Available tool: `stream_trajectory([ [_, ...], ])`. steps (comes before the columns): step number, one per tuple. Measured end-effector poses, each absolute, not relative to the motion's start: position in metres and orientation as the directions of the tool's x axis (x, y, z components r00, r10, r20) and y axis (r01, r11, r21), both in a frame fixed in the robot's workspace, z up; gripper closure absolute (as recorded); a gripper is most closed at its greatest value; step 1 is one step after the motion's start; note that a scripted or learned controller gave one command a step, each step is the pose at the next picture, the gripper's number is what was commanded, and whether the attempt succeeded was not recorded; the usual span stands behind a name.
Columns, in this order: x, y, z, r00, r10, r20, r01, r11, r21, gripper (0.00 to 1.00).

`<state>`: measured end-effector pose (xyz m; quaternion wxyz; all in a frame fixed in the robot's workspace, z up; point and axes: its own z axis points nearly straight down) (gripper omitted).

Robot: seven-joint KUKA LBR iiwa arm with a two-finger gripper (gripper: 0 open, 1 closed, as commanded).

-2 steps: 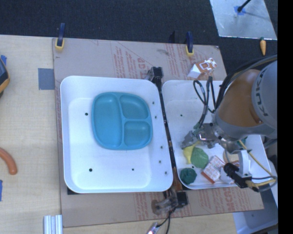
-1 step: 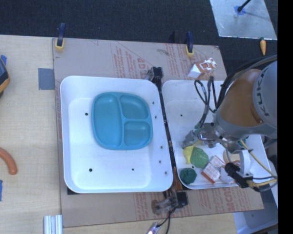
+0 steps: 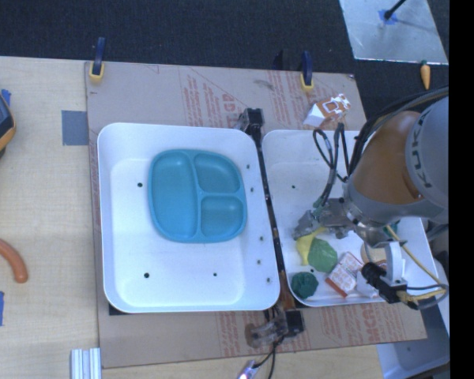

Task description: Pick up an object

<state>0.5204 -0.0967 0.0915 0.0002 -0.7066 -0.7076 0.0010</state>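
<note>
My gripper [image 3: 314, 222] reaches down into the right bin [image 3: 288, 164], its grey fingers just above a small pile of objects. Right below it lie a yellow piece [image 3: 303, 248] and a light green object [image 3: 323, 255]. A dark green round object [image 3: 304, 283] sits near the bin's front edge. A red and white packet [image 3: 344, 273] lies to the right of the green one. The arm's orange band [image 3: 383, 164] and grey wrist cover the bin's right side.
The left bin [image 3: 126, 275] holds a blue divided plate [image 3: 197, 195]. A small orange and white item [image 3: 329, 110] lies on the cardboard behind the right bin. A sausage-shaped toy [image 3: 9, 260] rests on the bench at far left. Cables loop around the wrist.
</note>
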Motion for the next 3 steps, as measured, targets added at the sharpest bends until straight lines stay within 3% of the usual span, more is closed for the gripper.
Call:
stream_trajectory([
  [2,0.502,-0.102,0.091,-0.003,1.0,0.001,1.0,0.003,-0.006,0.0],
  [3,0.502,-0.103,0.101,-0.004,1.0,0.0,1.0,0.004,-0.008,1.0],
])
